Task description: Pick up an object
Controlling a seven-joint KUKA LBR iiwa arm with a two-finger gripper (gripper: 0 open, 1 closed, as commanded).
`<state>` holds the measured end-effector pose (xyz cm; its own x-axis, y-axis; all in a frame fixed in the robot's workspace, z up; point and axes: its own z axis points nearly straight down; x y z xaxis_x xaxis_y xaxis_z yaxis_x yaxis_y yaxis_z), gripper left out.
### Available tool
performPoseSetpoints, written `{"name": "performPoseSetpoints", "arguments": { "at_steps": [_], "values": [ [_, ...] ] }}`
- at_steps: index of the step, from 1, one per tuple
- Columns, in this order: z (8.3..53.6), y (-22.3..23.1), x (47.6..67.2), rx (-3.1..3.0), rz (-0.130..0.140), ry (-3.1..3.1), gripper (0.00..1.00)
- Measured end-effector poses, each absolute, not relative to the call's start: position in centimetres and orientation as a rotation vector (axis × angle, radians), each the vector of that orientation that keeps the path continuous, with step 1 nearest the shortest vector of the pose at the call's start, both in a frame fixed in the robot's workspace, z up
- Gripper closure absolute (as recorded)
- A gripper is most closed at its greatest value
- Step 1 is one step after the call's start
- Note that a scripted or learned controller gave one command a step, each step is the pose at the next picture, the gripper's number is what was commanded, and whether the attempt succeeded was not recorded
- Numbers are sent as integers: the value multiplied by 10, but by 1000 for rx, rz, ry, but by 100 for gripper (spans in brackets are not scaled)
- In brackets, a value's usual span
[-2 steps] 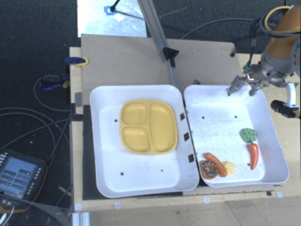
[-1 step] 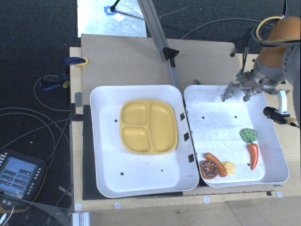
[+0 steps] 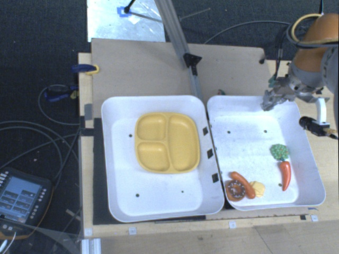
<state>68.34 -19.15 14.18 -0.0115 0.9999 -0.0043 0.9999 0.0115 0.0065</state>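
I see two white bins, the left holding a yellow tray. In the right bin: a green broccoli, an orange-red carrot with a green top, a red sausage, a brown donut, a pale yellow piece. My arm is grey with orange.

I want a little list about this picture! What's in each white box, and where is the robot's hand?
left bin: a yellow plate with three sections
right bin: toy food, all near its front edge
toy food: broccoli, carrot, sausage, chocolate donut, small yellow piece
gripper: over the right bin's back corner, far from the toys
holding anything: nothing seen between its fingers
arm: grey with an orange band, reaching in from the right
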Motion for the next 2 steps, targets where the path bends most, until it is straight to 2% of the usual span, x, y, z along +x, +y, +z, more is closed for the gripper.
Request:
{"name": "performPoseSetpoints", "arguments": {
  "at_steps": [1, 2],
  "values": [
    [189, -196, 681, 2213, 6, 2220, 100],
    [252, -200, 688, 2205, 8, 2225, 100]
  ]
}}
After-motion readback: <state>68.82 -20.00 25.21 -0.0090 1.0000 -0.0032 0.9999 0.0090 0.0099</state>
